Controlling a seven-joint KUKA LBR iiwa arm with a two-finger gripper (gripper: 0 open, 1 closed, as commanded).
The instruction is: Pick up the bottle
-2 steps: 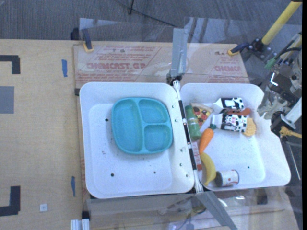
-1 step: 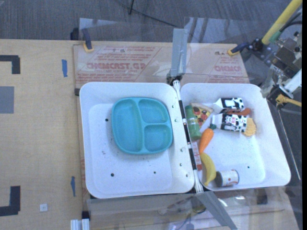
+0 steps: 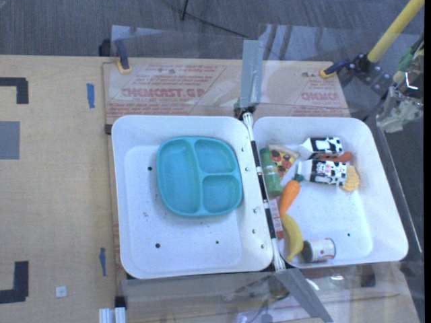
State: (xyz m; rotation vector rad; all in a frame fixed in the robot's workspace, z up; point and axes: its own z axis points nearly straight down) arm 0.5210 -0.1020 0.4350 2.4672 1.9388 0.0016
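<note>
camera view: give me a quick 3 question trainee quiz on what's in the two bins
1. True or false: the green bottle lies in the right bin.
2. What sits in the left bin? A) turquoise divided plate B) banana C) can
3. Fill in: the carrot lies just above the ____.

Key: 1 true; 2 A; 3 banana.
</note>
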